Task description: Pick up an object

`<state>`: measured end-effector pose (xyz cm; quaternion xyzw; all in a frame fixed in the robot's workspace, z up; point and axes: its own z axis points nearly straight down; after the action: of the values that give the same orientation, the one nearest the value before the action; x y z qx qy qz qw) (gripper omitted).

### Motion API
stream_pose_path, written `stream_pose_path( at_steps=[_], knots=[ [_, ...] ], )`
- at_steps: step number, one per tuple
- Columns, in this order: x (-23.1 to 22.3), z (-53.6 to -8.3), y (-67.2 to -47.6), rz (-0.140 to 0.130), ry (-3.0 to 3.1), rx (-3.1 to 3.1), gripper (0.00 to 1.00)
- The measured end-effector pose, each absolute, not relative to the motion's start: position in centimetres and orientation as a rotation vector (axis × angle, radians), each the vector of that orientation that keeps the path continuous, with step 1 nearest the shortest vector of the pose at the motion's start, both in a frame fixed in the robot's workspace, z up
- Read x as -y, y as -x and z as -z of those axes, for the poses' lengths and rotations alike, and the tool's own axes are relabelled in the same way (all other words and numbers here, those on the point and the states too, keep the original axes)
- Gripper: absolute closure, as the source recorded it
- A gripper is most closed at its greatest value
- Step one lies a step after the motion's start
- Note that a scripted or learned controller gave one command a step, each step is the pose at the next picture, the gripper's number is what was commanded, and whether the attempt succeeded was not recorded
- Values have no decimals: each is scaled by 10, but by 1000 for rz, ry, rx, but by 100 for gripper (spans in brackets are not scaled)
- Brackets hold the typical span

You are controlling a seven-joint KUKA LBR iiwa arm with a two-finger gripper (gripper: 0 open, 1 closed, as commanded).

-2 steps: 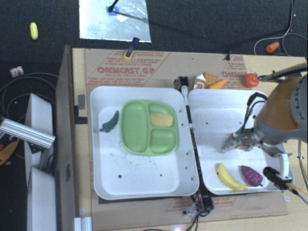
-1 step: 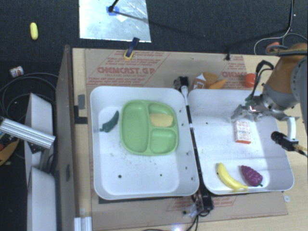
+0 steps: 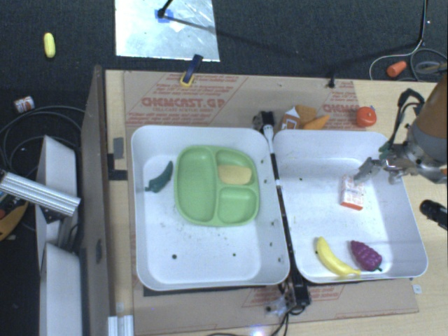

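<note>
Two shallow white bins sit side by side on a cardboard-covered bench, seen from above at a slant. Nearest the viewer, in the front of the right bin [image 3: 413, 257], a yellow banana [image 3: 334, 257] lies just beside a purple bunch of grapes [image 3: 365, 255]; the two are close but seem slightly apart. Farther back in that bin lies a small white packet [image 3: 352, 192] with a red lower edge. The gripper [image 3: 374, 165] reaches in from the right and hovers just above and behind the packet; one finger [image 3: 365, 168] points down toward it, but whether the jaws are wide or narrow cannot be told, and nothing shows between them. In the left bin [image 3: 161, 271] a green divided plate [image 3: 204, 187] holds a yellow sponge-like block [image 3: 234, 174] in its upper right compartment, and a dark green pepper [image 3: 160, 177] lies just left of the plate. Beyond the bins, on the cardboard, rest an orange carrot [image 3: 316, 122] and a red tomato [image 3: 365, 116].
</note>
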<state>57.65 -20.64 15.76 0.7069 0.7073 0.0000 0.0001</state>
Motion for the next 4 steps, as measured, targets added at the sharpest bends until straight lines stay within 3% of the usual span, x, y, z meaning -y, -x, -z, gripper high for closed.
stream_pose_path(
  at_steps=[2,3,4],
  knots=[
    [193,-107,-551,-1,-2219,-2222,0],
    [207,-177,-533,-2,-2218,-2219,0],
    [207,-175,-533,-2,-2218,-2221,0]
  ],
)
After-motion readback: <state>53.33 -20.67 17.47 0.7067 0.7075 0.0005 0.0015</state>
